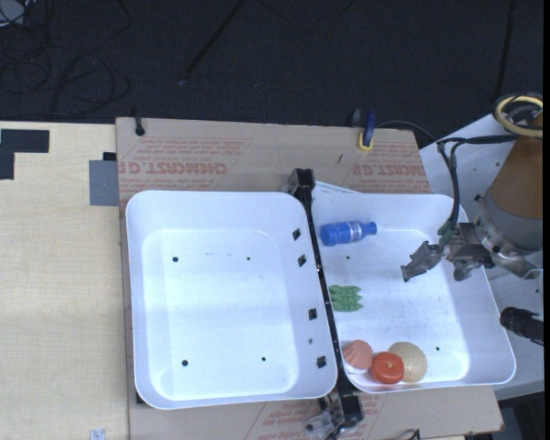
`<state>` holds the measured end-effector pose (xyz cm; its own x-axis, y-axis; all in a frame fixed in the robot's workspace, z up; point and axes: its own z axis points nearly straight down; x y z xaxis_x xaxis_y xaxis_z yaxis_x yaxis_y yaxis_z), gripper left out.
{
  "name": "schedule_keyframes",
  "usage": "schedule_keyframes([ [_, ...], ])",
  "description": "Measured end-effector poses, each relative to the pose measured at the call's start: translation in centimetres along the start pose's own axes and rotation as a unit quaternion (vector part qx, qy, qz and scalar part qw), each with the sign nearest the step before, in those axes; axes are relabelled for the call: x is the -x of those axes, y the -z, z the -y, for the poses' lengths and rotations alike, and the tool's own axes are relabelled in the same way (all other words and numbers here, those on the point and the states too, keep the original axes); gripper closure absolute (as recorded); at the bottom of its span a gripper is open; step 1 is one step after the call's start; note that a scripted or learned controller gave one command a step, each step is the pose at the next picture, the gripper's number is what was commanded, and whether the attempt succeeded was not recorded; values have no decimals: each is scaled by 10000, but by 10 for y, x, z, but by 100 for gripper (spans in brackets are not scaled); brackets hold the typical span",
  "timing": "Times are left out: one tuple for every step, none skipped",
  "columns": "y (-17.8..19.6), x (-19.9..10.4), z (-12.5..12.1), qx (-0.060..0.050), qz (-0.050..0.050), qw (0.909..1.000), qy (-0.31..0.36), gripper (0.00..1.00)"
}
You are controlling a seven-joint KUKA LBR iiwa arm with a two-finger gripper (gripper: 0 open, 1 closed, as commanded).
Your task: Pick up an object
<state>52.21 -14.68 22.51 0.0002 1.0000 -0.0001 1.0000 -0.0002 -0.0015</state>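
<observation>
Right now we see the claw (422, 262) at the right of the frame, hovering over the right bin (477, 356); we cannot tell how it is set. Below it lie a blue bottle (347, 233), a green pod (345, 298), and, lower down, a peach piece (357, 354), a red ball (387, 368) and a tan ball (411, 359).

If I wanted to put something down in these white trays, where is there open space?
The left white bin offers its whole floor. In the right white bin, bare floor lies between the green ridged object and the gripper. It is crowded at the near edge: pink piece, red round piece, tan ball. The blue bottle lies at the far-left corner.
</observation>
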Motion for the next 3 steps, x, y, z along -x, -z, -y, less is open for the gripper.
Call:
schedule_keyframes([
  [95,24,47,38,14,10000,-14,0],
  [94,67,47,2,7,10000,-12,0],
  [103,66,46,-5,-3,10000,3,100],
])
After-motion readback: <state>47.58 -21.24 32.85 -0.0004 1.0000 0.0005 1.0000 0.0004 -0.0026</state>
